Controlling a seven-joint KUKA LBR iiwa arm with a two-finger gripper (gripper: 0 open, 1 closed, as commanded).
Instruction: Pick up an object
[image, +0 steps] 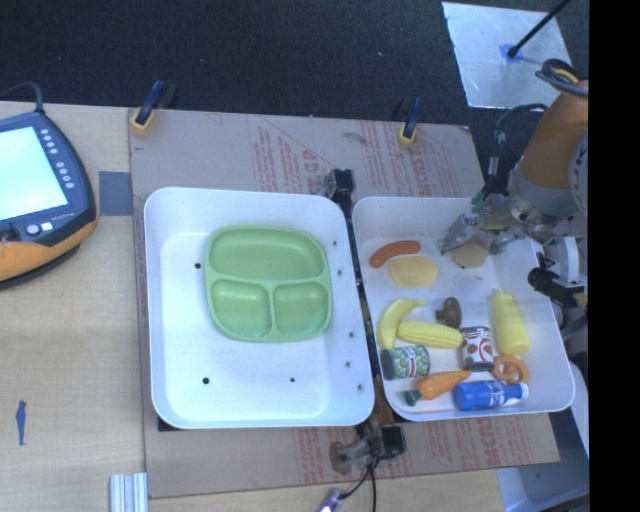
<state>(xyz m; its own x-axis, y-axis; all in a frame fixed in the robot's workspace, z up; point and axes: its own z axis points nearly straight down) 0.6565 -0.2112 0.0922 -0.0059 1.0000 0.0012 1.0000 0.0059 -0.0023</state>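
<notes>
My gripper (482, 236) hangs over the back right corner of the right bin (565, 345), its two fingers spread apart. A small tan round piece (468, 256) lies just beneath and between them, on the bin floor as far as I can see. To its left are a red sausage (394, 252) and a pale yellow disc (413, 271). Further forward lie a banana (397, 318), a corn cob (430, 333), a yellow bottle (509, 322), a green can (405, 361), a red and white can (477, 346), a carrot (442, 383) and a blue bottle (490, 395).
The left bin (170, 300) holds a green divided plate (269, 282). A small brown piece (451, 312) and a pretzel (508, 371) also lie in the right bin. A teach pendant (35, 195) rests at the bench's far left. Clamps (408, 120) stand behind the bins.
</notes>
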